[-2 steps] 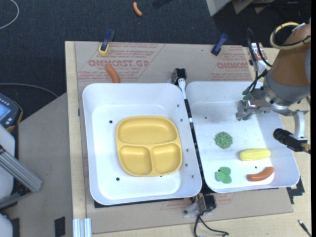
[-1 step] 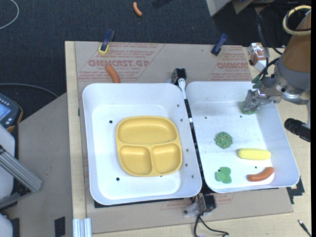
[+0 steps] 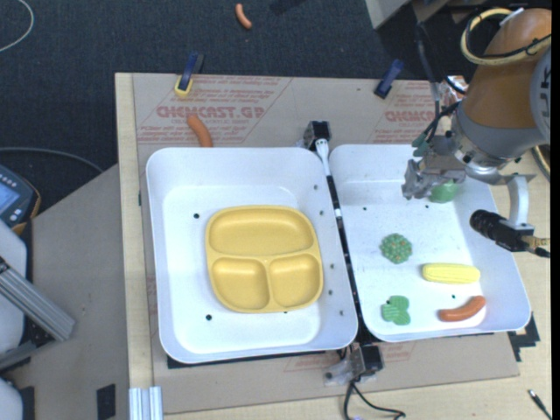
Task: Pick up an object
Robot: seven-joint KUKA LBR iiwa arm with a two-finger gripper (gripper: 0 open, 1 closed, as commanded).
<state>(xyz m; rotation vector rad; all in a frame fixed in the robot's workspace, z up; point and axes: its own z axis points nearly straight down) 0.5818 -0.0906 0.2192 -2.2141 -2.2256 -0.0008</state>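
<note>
In the right bin's (image 3: 499, 318) far corner, a green item (image 3: 445, 191) sits partly under the gripper (image 3: 422, 185); whether the claw grips it, I cannot tell. Nearer lie a green ball (image 3: 395, 248), corn (image 3: 451, 274), sausage (image 3: 461, 309) and broccoli (image 3: 395, 310). The left bin (image 3: 166, 234) holds a yellow tray (image 3: 262, 258).

A flat bench top (image 3: 262, 103) of pale board with reddish printed lettering, seen from above. Two shallow white bins sit on it side by side, touching: the left bin (image 3: 175, 234) and the right bin (image 3: 367, 169). A small orange sausage-shaped toy (image 3: 200, 130) lies on the bare board just behind the left bin. A yellow-tipped clamp (image 3: 187, 74) and a blue clamp (image 3: 388, 78) grip the far edge.
</note>
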